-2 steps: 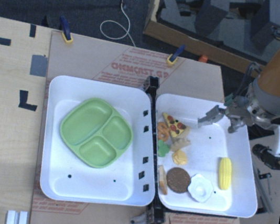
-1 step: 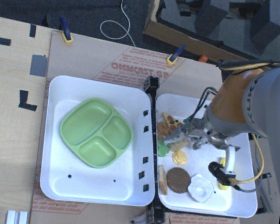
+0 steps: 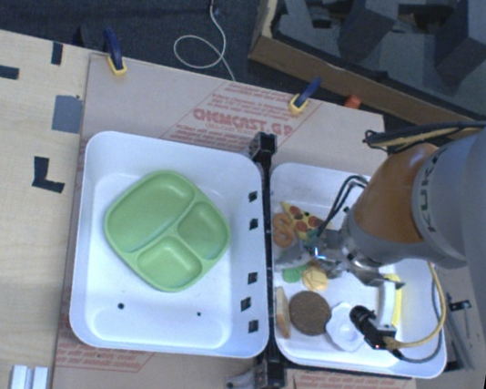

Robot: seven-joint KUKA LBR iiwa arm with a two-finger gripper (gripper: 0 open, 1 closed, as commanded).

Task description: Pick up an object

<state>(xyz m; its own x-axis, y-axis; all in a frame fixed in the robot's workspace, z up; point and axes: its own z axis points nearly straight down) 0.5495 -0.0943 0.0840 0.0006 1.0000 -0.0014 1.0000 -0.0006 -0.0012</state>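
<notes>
Several small toy foods lie in the right bin (image 3: 399, 367): a pizza slice (image 3: 291, 223), a yellow piece (image 3: 316, 279), a round brown cookie (image 3: 308, 312), a tan stick (image 3: 281, 312), a white cup (image 3: 346, 328) and a yellow strip (image 3: 395, 304). My gripper (image 3: 318, 252) reaches down into this bin just above the yellow piece and right of the pizza slice. The orange band (image 3: 390, 200) and grey arm cover the bin's right part.
The left bin (image 3: 82, 301) holds a green divided plate (image 3: 167, 228), tilted diamond-wise. A black divider (image 3: 259, 238) runs between the bins. Blue-and-yellow clamps (image 3: 112, 54) (image 3: 303, 96) pin the cardboard sheet at the back. A white cable loop (image 3: 203, 44) lies beyond the bench.
</notes>
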